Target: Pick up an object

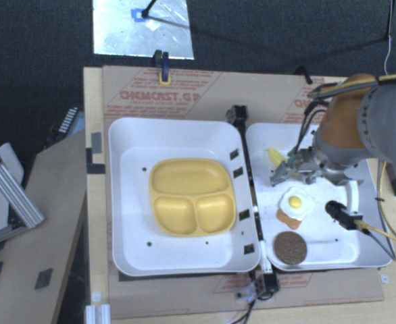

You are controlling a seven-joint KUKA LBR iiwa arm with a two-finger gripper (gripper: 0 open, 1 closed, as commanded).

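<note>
Two white bins [130, 181]; tool [279, 175] hangs beside fried egg [294, 203].

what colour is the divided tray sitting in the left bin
Pale yellow. The divided tray shows plainly in the camera view, lying in the white left bin.

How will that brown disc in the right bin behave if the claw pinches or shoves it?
The brown disc lies flat and looks thin, so it will probably slide rather than roll or tip. Its low edge likely gives fingers little to catch. It sits near the right bin front wall, so a push may pin it there.
</note>
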